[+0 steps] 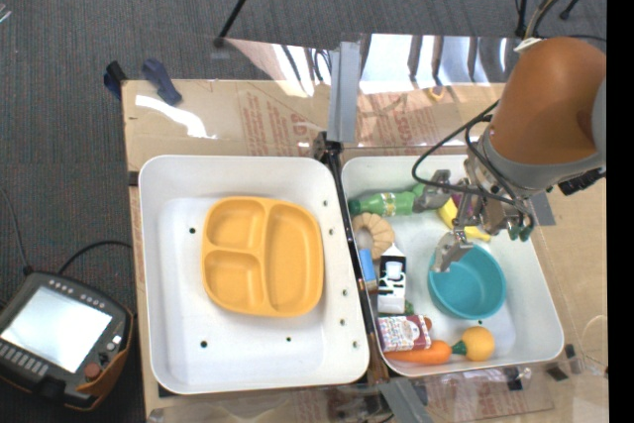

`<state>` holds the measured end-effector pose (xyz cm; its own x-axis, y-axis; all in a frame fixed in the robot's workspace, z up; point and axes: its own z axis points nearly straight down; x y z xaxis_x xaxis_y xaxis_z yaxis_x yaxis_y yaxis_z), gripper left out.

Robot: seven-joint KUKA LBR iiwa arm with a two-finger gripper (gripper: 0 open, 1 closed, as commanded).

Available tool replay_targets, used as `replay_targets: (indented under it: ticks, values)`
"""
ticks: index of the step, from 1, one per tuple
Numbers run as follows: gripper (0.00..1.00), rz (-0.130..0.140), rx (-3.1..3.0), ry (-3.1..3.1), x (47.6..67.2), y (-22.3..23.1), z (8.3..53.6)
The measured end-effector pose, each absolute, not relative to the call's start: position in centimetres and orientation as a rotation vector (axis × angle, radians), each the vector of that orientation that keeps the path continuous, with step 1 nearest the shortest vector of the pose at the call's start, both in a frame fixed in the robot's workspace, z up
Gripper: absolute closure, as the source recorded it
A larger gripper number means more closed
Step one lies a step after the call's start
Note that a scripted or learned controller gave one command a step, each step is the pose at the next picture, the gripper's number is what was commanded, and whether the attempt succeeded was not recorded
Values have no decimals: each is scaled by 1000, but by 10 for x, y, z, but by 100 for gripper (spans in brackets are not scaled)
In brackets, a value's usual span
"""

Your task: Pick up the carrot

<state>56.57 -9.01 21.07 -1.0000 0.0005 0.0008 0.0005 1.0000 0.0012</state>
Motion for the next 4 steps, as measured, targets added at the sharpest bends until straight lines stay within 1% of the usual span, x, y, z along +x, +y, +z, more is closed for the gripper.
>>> replay_targets:
  ticks: [1,2,3,4]
  values:
    - [100,-3,3,-3142,567,-89,220]
    - [100,0,201,-3147,513,-80,129]
    - [100,2,180,-3151,532,-58,371]
    - [0,-1,179,-3139,531,-58,366]
